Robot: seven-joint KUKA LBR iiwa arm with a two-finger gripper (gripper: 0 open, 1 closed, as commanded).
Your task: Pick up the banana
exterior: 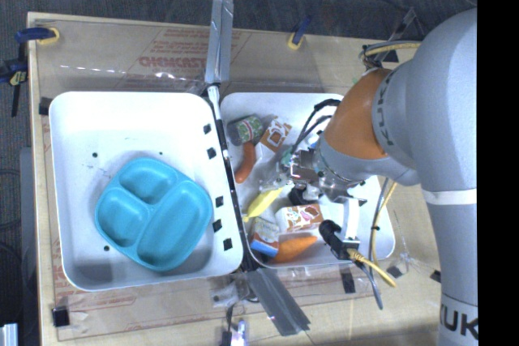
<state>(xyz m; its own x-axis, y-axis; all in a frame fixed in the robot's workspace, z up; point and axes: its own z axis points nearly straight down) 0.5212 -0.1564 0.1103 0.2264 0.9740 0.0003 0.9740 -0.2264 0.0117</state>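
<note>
Arm [422, 117]: grey, with an orange band above the wrist, reaching in from the right and bending down over the right bin.
Bench [122, 36]: pale wooden top under a clear sheet, carrying both bins side by side.
Left bin [73, 126]: white and shallow, well away from the jaws on their left.
Right bin [243, 103]: white and shallow, lying directly beneath the jaws and crowded with small items.
Blue plate [154, 212]: a divided tray in the left bin, tilted, far left of the jaws.
Gripper [298, 184]: low over the middle of the right bin; whether the jaws are released or clenched I cannot tell, as the wrist and cabling hide them.
Banana [263, 202]: yellow, lying in the right bin just left of the jaws and slightly below them in view; contact cannot be judged.
Carrot [293, 246]: orange, by the bin's near wall, below the jaws.
Snack packet [302, 216]: white with red print, just below the jaws, between them and the carrot.
Orange sausage shape [244, 161]: left of the jaws, above the banana.
Green can [246, 128]: upper left of the jaws, near the far wall.
</note>
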